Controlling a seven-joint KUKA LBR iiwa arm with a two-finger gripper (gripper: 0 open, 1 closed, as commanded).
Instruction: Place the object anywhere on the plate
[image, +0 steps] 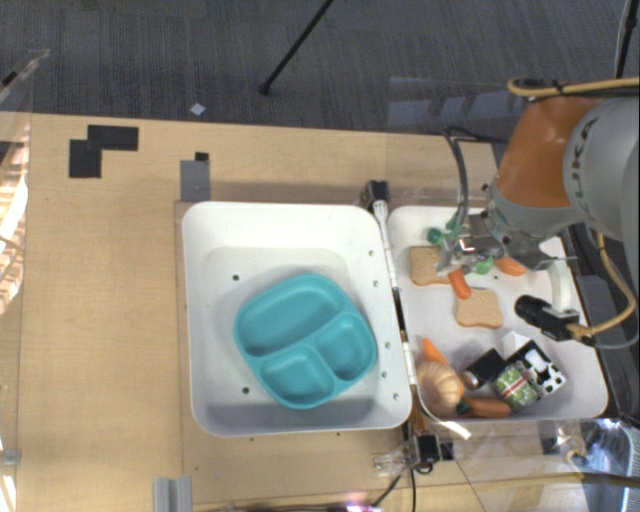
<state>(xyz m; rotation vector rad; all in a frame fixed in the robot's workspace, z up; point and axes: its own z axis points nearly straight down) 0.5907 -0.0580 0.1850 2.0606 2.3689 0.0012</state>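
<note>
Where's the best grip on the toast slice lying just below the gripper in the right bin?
Probably across the narrower waist of the toast slice, coming straight down from above. It lies flat on the floor of the right bin, so a side approach has no face to catch. The small carrot sits close to its upper left, so close the fingers left-right, clear of that corner.

A bulky grey robot arm (605, 150) has a wide, glossy orange band (535, 150) above its wrist. Dark cables (462, 175) loop beside it. The metal gripper (470, 247) carries small green parts.
</note>
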